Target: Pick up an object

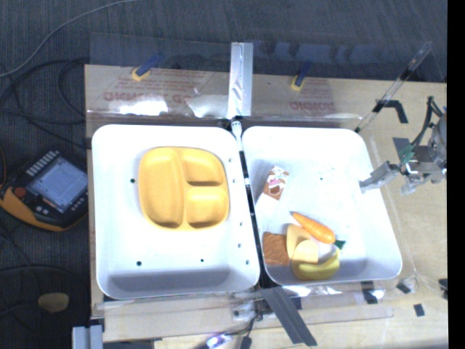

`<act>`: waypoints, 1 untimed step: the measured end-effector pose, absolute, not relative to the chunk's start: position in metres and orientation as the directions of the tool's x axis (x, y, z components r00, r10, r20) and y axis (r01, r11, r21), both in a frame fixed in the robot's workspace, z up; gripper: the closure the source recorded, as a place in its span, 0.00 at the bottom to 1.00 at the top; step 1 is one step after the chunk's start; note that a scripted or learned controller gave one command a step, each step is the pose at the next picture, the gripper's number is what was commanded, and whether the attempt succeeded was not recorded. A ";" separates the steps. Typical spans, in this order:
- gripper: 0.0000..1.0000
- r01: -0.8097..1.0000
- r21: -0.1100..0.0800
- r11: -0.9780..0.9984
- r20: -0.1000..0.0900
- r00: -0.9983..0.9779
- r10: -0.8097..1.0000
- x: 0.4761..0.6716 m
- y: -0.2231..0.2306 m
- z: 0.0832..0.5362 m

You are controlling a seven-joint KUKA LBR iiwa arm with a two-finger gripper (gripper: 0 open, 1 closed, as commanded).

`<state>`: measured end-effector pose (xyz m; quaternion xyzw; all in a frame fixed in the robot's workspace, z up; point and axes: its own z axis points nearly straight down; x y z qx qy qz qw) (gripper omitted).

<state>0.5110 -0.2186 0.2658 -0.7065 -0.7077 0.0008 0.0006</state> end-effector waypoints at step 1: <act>0.00 1.000 -0.004 -0.025 0.001 0.025 1.000 0.483 -0.141 0.131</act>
